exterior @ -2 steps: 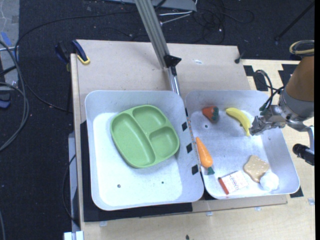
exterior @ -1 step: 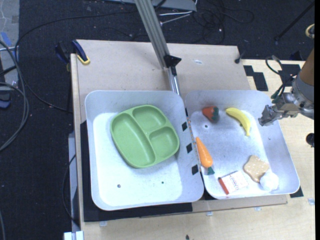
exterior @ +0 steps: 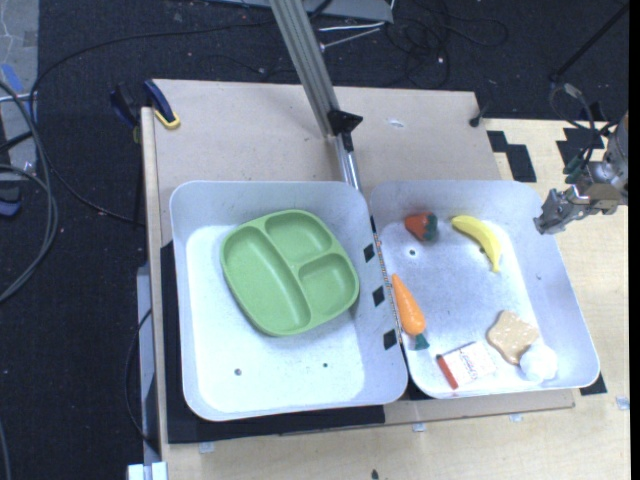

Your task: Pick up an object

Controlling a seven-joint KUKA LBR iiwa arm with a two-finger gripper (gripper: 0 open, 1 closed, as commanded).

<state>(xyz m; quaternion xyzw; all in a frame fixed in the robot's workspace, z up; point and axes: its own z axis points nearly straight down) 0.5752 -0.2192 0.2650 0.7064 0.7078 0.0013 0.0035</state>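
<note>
Banana (exterior: 478,238) lying in the right bin (exterior: 560,268), near its upper edge, just right of a strawberry (exterior: 422,227). Gripper (exterior: 556,214) hovering off that bin's upper right rim, apart from the banana; jaws' spread too blurred to tell, seemingly holding nothing.

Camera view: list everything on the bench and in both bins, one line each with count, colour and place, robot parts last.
Bins: two, white, side by side on the bench.
Divided plate: one, green, three compartments, in the left bin.
Banana: one, yellow, upper part of the right bin.
Strawberry: one, red with green top, left of the banana.
Carrot: one, orange, by the right bin's left wall.
Bread slice: one, tan, lower right of the right bin.
White ball: one, touching the bread, near the bin's corner.
Small box: one, red and white, right bin's front edge.
Gripper: one, grey, above the right bin's right rim, holding nothing visible.
</note>
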